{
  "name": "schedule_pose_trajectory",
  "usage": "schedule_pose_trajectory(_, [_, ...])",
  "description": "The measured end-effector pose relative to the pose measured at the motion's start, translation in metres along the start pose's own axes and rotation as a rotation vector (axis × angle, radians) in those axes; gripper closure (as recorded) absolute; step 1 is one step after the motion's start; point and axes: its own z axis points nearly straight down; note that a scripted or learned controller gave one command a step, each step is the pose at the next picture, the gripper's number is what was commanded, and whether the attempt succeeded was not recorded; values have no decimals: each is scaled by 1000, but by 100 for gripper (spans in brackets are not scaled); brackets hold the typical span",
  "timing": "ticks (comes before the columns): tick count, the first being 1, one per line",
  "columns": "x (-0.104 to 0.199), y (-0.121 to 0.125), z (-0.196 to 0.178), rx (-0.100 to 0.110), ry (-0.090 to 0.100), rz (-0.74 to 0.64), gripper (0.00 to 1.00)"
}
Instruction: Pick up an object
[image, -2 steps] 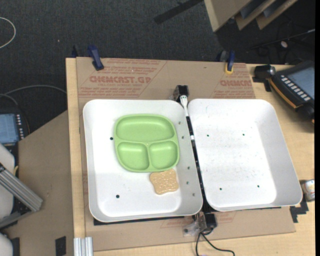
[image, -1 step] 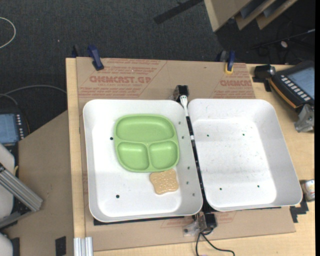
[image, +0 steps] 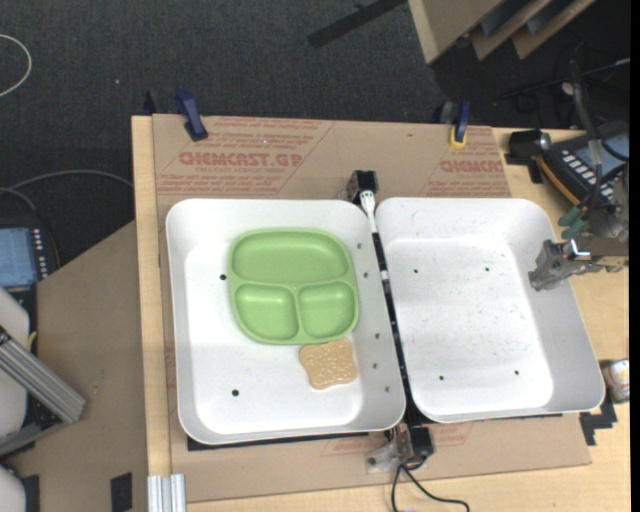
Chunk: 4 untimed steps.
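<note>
Two shallow white bins sit side by side on a brown board. The left bin (image: 200, 300) holds a green three-compartment plate (image: 293, 285), lying flat, and a tan waffle-like piece (image: 329, 364) touching the plate's near edge; either could be the pick target. The gripper (image: 556, 262) hovers at the right bin's (image: 470, 310) far-right rim, well apart from both, probably staged before reaching.

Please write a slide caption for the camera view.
Green divided plastic tray and tan waffle-textured piece in left white bin; gripper over right bin's edge.
</note>
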Motion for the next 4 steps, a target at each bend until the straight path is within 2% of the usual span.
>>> schedule_pose_trajectory(1, [-64,26,-130,-28,-12,8,100])
schedule_pose_trajectory(2, [-37,-2,-51,-2,-1,4,100])
schedule_pose_trajectory(3, [-99,39,-173,-26,-13,7,100])
schedule_pose_trajectory(4, [-68,-3,-92,-1,0,4,100])
